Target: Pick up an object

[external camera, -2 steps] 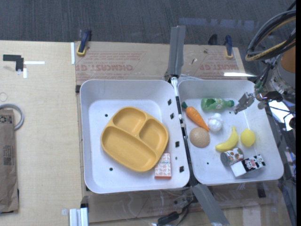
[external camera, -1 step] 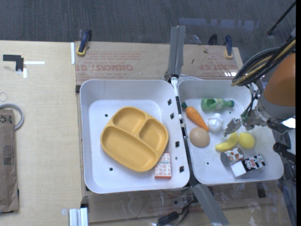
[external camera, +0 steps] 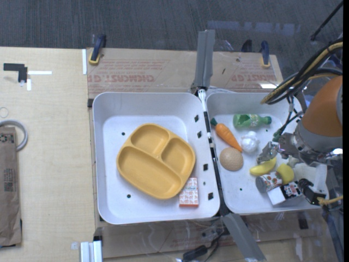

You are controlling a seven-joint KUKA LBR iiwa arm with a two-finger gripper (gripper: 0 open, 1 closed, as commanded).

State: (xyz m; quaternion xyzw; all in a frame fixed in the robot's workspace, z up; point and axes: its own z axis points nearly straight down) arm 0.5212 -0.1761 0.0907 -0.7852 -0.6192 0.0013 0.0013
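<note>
Your gripper (external camera: 271, 153) stood low in the right bin (external camera: 235, 202), at the right-middle of the frame, with the grey arm (external camera: 322, 119) and its orange band coming in from the right edge. I could not tell how the gripper was set or whether it had hold of anything; its metal tip was just above a yellow banana (external camera: 262, 168) and looked very near it, maybe touching.

Around the tip the objects were crowded. A yellow lemon (external camera: 284, 172) lay just right of the banana, and below them was a small can (external camera: 265, 182) beside a white box with a red and black print (external camera: 286, 192). To the left of the tip you had a white ball (external camera: 250, 143), a tan egg-shaped object (external camera: 231, 159) and an orange carrot (external camera: 228, 136) lying at a slant. A green bottle (external camera: 251, 120) lay on its side near the upper wall of the bin.

In the left bin (external camera: 103, 162) a yellow divided plate (external camera: 156, 160) sat in the middle, and a small red and white carton (external camera: 189, 193) lay at its lower right edge. Farther left, a brown paper bag (external camera: 10, 184) rested on the wooden bench (external camera: 49, 91).
</note>
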